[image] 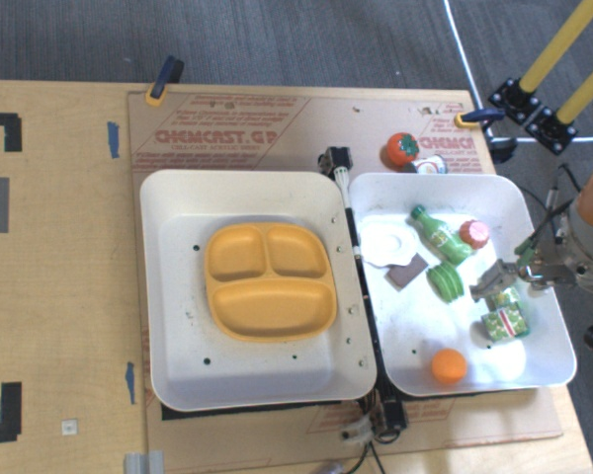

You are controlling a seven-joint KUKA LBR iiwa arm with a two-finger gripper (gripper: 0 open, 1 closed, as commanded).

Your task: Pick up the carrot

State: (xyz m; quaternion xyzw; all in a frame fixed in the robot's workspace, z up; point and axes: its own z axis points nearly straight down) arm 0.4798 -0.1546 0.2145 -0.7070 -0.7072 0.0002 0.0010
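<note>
**My gripper hangs over the right bin's right side, the carrot off by the near edge**

I reach in from the right, and my gripper (498, 284) hovers over the right bin (376, 197), close to its right edge and about halfway along it. From this height I cannot tell whether it is spread or pressed together, and I see nothing caught in it.

The carrot (450, 365) is in the same bin, an orange shape that looks round from above. It lies near the bin's near edge, a little right of the middle of that edge, and nothing touches it. It sits apart from my gripper, nearer the camera and to the left.

Just on the near side of my gripper lies a green packet (504, 322). Left of my gripper is a green ribbed piece (446, 281). Toward the far edge lies a green bottle (441, 233), with a red-topped item (474, 232) beside it. A brown scrap (405, 273) and a white disc (383, 243) lie near the bin's left edge.

The left bin (168, 265) carries a yellow divided plate (270, 279) at its centre. A tomato (400, 149) rests on the bench beyond the right bin's far edge.
</note>
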